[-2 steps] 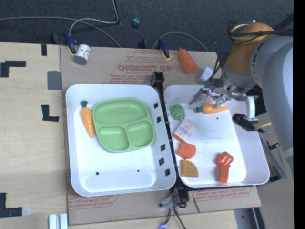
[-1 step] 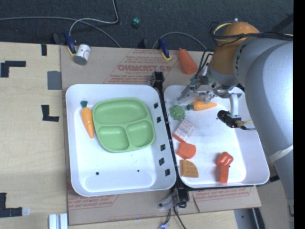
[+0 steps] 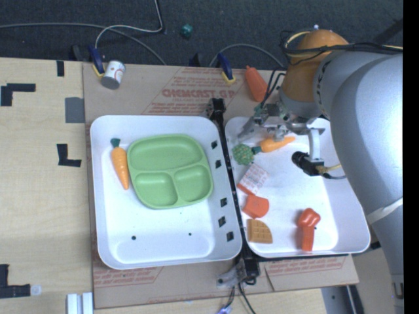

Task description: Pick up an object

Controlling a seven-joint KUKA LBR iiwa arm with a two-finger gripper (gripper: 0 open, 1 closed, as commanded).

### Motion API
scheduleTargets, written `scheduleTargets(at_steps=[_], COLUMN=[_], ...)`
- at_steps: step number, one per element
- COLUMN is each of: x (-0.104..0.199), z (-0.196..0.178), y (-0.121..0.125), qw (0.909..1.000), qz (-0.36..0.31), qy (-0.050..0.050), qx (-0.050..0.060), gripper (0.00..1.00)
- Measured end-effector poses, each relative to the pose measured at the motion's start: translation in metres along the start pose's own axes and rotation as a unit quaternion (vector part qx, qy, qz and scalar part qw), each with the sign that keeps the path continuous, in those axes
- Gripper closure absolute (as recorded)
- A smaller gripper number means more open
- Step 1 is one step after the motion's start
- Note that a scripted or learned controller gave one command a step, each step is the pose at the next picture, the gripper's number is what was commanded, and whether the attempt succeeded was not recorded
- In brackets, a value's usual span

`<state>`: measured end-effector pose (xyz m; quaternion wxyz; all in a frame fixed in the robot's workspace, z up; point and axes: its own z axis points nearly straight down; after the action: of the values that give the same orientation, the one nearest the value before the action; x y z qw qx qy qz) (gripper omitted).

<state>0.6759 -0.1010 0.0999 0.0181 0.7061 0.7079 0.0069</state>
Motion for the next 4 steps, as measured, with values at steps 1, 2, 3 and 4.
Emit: scheduleTargets(at_steps=[1,2,3,4], x=[0.002,-0.007,-0.007,-0.007], z=[0.0,0.001,-0.011,-0.011], y=[0.002,-0.009,-0.006,-0.007], qw=[1.0,1.0,1.0,1.0], qz=[0.0,0.001,0.001,0.001], qy=[0.0,0.0,0.001,0.001], qx=[-0.001,0.003,-0.001,-0.001], gripper=[0.0,0.0,1.0,0.0])
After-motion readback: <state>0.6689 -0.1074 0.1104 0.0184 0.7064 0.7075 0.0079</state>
